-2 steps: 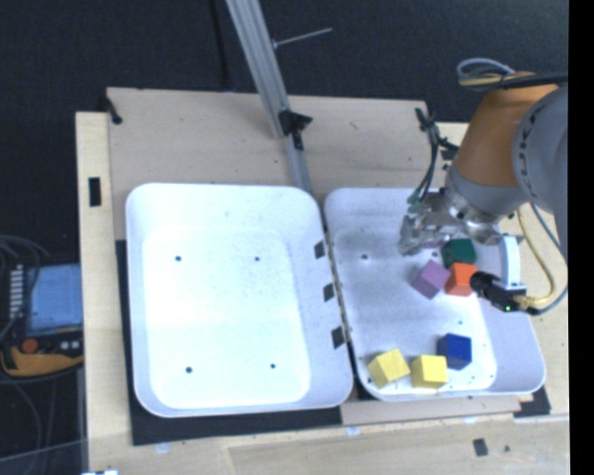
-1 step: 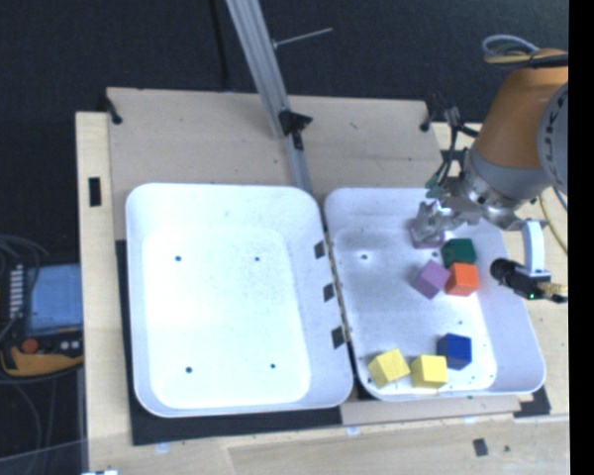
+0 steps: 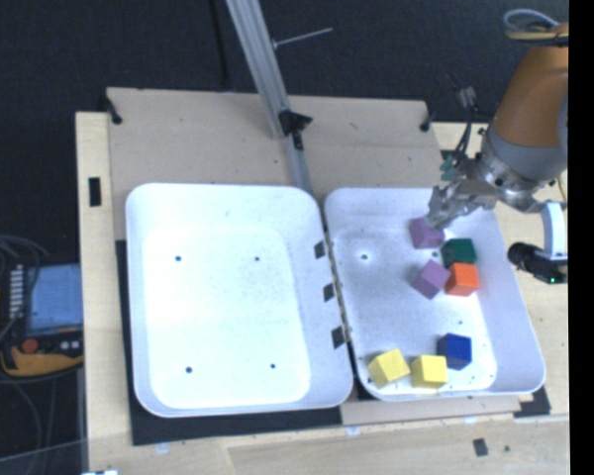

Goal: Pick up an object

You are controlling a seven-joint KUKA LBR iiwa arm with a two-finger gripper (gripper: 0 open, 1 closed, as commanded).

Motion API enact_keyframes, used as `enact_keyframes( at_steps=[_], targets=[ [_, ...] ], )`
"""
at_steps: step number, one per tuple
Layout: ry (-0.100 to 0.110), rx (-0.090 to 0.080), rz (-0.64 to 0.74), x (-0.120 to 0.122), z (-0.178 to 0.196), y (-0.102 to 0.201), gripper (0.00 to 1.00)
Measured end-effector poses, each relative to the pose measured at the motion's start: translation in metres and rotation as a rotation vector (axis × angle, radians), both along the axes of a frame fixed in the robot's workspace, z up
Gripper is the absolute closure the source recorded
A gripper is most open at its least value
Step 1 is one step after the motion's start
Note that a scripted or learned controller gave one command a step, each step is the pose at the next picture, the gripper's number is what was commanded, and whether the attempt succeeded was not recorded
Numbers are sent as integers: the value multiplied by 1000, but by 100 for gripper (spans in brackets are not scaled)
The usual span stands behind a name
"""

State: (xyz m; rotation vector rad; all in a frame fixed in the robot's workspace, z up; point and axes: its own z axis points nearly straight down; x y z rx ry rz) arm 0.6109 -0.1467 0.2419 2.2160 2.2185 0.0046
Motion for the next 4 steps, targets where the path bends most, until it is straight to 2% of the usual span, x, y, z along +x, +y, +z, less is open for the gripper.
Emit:
enact_keyframes(
  at_steps=[1, 2, 4],
  targets=[
    [6, 3, 5, -1, -6, 52, 100],
    [4, 2, 5, 13, -8, 94, 100],
    [4, 4, 6, 20, 7, 189, 100]
  ],
)
